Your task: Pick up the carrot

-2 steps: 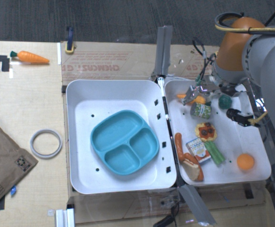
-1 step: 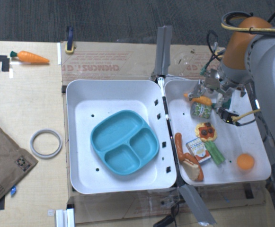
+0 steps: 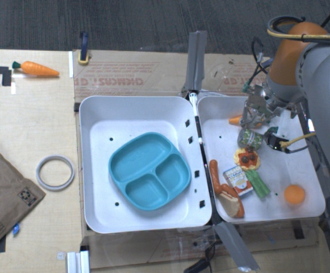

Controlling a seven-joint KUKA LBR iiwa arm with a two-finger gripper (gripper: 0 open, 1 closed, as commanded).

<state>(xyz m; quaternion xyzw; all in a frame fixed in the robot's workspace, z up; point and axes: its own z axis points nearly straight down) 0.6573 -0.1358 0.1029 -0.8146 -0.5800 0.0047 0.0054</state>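
Note:
An orange carrot tip point(image 3: 234, 119) pokes out in the right bin point(image 3: 278, 209), near its back wall, with the rest hidden behind my gripper point(image 3: 251, 128). The gripper hangs low over the bin's back half, right beside that orange piece and just above a greenish item point(image 3: 250, 139). A second, whole carrot point(image 3: 36, 69) with a green top lies on the bench at the far left, outside both bins.
The right bin also holds a sausage point(image 3: 214, 175), a bread piece point(image 3: 230, 202), a small carton point(image 3: 238, 180), a green stick point(image 3: 259, 184), a red-yellow toy point(image 3: 247, 158) and an orange ball point(image 3: 294, 194). A blue divided plate point(image 3: 149, 170) lies in the left bin point(image 3: 96, 124). A tape ring point(image 3: 55, 172) lies on the bench.

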